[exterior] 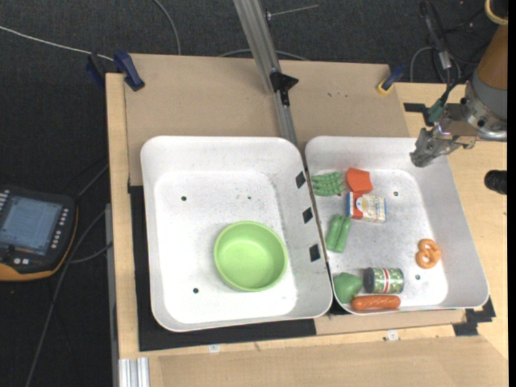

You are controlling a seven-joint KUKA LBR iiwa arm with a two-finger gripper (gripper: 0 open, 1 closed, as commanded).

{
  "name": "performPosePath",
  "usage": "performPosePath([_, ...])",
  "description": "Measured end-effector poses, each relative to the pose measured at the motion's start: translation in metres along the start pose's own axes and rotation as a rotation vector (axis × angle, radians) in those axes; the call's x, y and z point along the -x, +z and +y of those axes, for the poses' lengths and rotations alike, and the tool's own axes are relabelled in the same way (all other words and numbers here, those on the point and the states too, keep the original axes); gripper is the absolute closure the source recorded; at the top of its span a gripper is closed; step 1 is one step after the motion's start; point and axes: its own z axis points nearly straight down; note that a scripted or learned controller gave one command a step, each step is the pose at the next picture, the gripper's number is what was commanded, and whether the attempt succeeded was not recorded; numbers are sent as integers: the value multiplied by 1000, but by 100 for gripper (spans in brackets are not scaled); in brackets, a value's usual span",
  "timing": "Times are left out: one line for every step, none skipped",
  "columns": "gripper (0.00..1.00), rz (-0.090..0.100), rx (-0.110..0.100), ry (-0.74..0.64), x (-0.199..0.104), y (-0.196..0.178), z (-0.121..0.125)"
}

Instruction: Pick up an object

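The gripper (425,151) hangs over the far right corner of the right bin (451,208). I cannot tell its state. The nearest thing, a carton (368,208), lies left of it and nearer the camera, long axis left-right.

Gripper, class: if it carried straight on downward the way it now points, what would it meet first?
Probably the right bin's bare floor or rim at its upper right corner; the gripper hangs there, apart from the toys. Depth is unclear.
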Motion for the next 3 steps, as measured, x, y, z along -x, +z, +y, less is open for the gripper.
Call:
performPosePath([100, 1, -1, -4, -51, 13, 13])
performPosePath([100, 2, 1, -5, -107, 4, 18])
performPosePath([100, 2, 0, -5, -166, 1, 23])
